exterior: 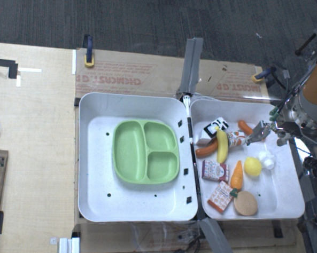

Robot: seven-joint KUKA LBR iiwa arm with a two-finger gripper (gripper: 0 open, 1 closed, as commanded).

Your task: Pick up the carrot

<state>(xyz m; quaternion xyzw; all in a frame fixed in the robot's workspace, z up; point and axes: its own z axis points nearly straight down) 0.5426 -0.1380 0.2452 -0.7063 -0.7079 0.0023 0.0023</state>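
Note:
The carrot [237, 175] is a short orange cone lying in the right bin [287, 206], pointing toward the back, between a pink carton [214, 170] and a lemon [253, 166]. My gripper [270, 136] hangs over the back right part of that bin, above and to the right of the carrot and well apart from it. Its fingers stand open with nothing between them. The left fingertip [258, 133] is close to a small bottle [236, 137].
Also in the right bin are a banana [222, 146], a sausage [206, 149], a small orange piece [245, 126], a white lump [267, 160], a second carton [221, 196] and a brown round [245, 203]. The left bin [90, 199] holds a green divided plate [146, 151].

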